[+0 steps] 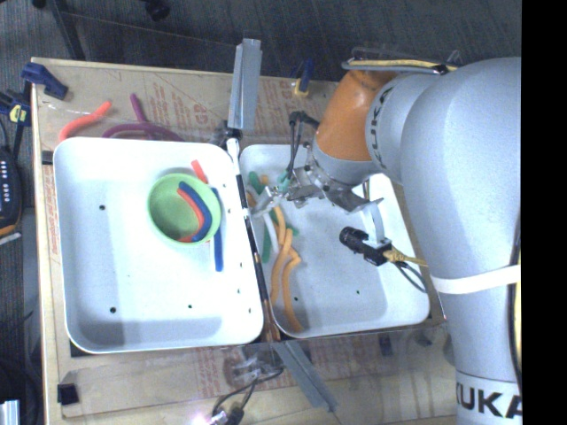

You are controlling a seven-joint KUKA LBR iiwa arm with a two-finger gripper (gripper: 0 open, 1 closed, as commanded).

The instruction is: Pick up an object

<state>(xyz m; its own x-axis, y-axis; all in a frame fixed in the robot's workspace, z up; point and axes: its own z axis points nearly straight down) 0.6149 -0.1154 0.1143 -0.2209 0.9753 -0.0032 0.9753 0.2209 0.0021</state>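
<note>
The left bin point(106, 308) holds a green bowl point(182, 206) with blue and red strips lying across it. The right bin point(354, 312) holds orange tubes point(285, 264) near its left wall. The gripper point(282, 187) is lowered above these tubes; its grip state cannot be determined. No object is visibly lifted; judged status: pick not yet completed.

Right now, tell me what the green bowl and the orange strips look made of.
Green bowl: likely plastic, smooth and matte, uniform colour. Orange strips: probably soft rubber or silicone, since they bend and curl limply in the right bin.
</note>
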